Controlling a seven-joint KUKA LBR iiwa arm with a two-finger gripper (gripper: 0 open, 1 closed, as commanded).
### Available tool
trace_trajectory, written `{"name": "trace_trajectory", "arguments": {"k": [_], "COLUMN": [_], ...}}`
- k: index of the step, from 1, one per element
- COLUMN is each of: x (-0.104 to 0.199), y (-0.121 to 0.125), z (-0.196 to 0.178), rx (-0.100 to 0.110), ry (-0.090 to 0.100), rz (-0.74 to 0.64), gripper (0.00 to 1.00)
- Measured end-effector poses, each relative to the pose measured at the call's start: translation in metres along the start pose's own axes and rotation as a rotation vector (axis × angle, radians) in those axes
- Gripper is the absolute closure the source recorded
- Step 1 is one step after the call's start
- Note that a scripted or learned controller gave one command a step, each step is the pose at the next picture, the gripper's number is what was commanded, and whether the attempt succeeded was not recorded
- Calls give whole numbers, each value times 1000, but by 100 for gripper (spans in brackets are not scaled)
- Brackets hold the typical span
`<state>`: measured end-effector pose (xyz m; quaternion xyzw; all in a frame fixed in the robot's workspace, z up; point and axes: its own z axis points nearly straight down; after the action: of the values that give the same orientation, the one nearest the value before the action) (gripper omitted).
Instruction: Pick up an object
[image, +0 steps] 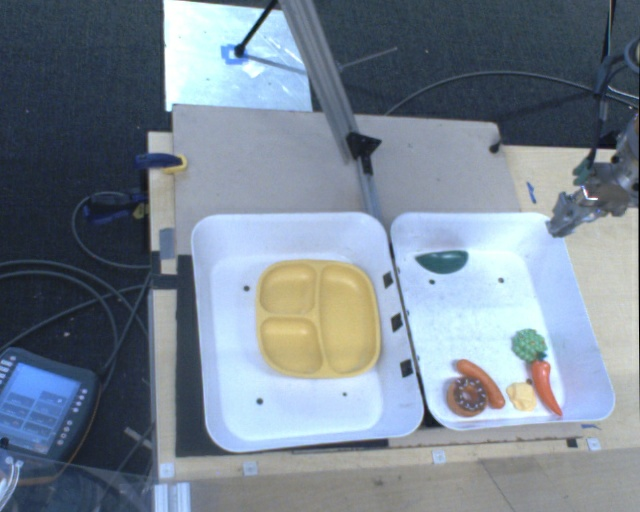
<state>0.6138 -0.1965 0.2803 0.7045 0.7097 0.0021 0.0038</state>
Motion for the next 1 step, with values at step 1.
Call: {"name": "trace_trajectory", "arguments": {"k": [1], "x": [49], "y": [-6], "z": [10], "rx": [7], "ry": [3], "rz": [-3], "gripper": [100]}}
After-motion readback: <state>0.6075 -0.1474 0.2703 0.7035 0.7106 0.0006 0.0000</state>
